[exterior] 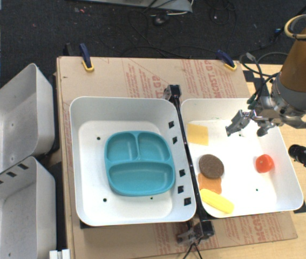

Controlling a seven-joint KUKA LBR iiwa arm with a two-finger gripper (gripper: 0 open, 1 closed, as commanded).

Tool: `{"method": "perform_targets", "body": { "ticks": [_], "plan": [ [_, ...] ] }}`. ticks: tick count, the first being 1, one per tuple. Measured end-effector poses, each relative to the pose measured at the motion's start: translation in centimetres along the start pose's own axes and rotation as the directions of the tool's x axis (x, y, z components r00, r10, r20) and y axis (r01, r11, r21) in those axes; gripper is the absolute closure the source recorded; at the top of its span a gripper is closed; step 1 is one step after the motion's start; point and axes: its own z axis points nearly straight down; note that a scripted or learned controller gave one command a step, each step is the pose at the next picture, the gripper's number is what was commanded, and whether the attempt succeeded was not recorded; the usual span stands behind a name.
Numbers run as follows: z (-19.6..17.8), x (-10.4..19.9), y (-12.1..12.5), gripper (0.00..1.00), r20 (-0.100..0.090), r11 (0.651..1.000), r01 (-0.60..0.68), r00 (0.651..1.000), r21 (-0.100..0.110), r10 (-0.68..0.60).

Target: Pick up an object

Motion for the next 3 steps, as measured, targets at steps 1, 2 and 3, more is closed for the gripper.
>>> {"method": "perform_targets", "body": {
  "ticks": [1,2,3],
  "plan": [
    [4.3,0.3,-0.2,0.0,0.0,1.0,-0.002,1.0,0.004,0.002],
    [10.7,0.0,-0.5,0.0,-0.001,1.0,-0.003,1.0,0.006,0.003],
    [16.6,0.6,0.1,0.0,-0.001,1.0,-0.002,1.0,0.005,0.002]
  ]
}}
